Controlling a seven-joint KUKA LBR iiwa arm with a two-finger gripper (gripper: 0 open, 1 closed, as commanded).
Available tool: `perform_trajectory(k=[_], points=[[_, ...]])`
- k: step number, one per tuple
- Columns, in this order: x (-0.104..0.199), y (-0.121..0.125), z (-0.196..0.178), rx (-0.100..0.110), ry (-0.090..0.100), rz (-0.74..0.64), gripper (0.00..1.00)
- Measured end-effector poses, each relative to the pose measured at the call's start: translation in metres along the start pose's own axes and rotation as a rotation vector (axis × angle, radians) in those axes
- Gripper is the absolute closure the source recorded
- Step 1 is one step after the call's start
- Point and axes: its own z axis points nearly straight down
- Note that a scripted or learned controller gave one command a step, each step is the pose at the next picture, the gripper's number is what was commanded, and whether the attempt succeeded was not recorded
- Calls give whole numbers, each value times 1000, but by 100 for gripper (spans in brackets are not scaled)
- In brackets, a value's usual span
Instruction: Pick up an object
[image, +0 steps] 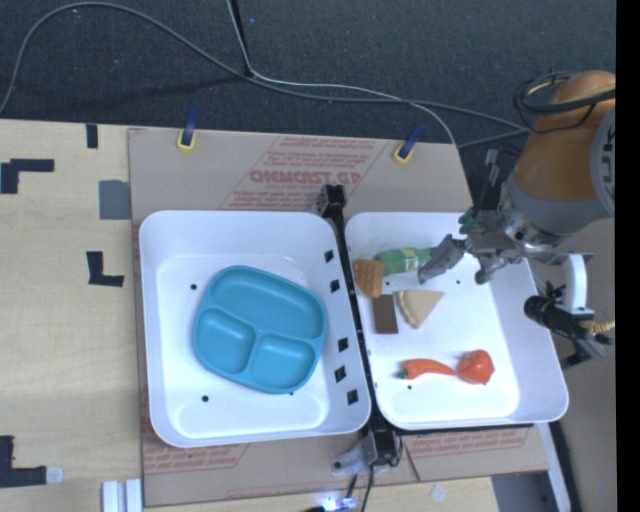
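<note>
The gripper hangs over the right bin's upper part, its fingers spread and gripping nothing, one tip touching or just beside the green bottle, likely the target. The wedge, brown block, orange piece, carrot and tomato lie loose, scattered as pick candidates. The arm reaches in from the right, wrist tilted down-left. The blue tray sits alone in the left bin.

Glossy white plastic bins sit on matt brown cardboard, the left holding a smooth blue plastic tray.
</note>
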Motion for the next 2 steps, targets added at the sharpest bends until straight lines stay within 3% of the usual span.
perform_trajectory(k=[1,2], points=[[0,2,-6,-11,-1,-3,0],[6,1,43,-7,-1,-3,0]])
